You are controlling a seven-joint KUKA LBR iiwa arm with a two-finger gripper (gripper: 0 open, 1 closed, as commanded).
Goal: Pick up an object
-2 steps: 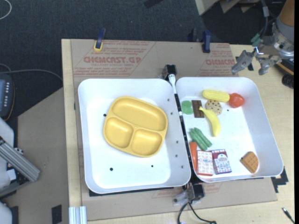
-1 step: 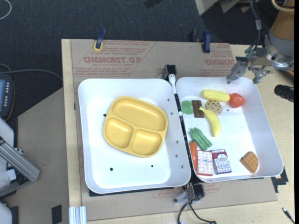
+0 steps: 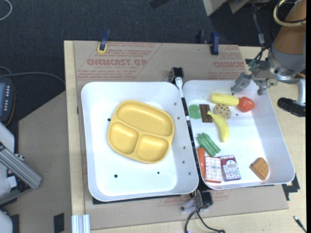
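Cards (image 3: 221, 169) and a waffle (image 3: 260, 168) lie by the right bin's (image 3: 281, 130) front edge; corn (image 3: 224, 99) and a tomato (image 3: 246, 104) sit near its back edge. Just above them hangs the gripper (image 3: 252, 83), its 2 fingers apart and holding nothing. Best to centre over 1 item, likely the tomato, and drop straight down so the corn isn't nudged

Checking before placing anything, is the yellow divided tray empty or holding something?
Empty: the yellow tray in the left bin shows three bare compartments.

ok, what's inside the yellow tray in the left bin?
Nothing shows in the yellow tray: its three compartments are bare yellow plastic. It lies flat in the left bin, so whatever is beneath it is covered. The toy food all lies in the right bin.
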